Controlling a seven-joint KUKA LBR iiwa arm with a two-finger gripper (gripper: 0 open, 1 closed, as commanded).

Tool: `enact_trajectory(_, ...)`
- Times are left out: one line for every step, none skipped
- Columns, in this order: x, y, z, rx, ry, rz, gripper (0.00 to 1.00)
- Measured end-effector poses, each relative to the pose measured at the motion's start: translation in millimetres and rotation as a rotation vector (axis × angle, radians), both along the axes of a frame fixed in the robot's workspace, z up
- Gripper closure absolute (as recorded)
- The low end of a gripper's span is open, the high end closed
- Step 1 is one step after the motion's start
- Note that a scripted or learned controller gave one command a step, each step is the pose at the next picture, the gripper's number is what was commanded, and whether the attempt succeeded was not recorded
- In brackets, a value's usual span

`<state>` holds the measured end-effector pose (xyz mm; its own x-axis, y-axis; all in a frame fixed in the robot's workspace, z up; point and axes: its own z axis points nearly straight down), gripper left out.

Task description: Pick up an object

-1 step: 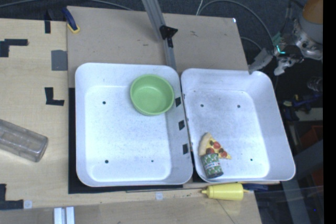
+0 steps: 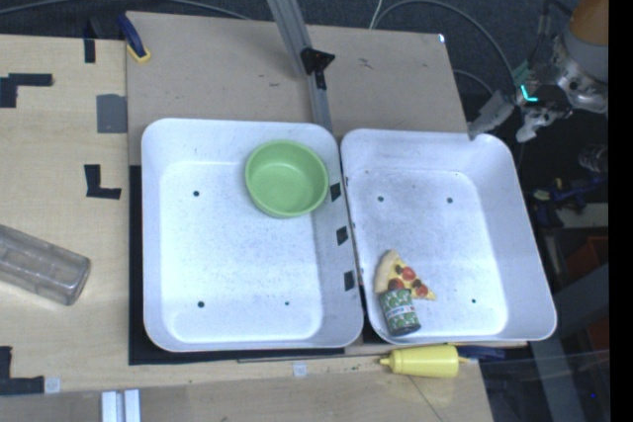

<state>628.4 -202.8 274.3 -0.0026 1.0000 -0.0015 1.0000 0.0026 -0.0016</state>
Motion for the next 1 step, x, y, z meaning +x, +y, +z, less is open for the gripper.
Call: enact_trajectory(1.1,6.3,-45.3,0.001,0.004,0.0,0.0)
